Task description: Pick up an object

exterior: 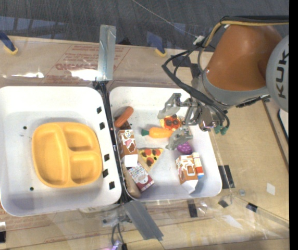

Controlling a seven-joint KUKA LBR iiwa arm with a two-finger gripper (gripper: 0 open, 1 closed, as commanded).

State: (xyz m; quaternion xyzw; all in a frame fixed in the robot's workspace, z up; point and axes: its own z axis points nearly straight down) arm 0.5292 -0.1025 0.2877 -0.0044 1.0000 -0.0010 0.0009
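Spanning a taped wooden bench (138, 66) over grey carpet (60, 4), two white bins (13, 108); end effector (176, 123) spread open, empty.

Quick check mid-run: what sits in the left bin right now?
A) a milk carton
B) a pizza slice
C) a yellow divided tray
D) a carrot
C: the yellow divided tray lies alone in the left bin, while the toy foods lie in the right bin.

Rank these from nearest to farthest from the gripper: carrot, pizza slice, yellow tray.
1. Carrot, right bin, just left of the gripper.
2. Pizza slice, same bin, lower in the camera view.
3. Yellow tray, left bin.
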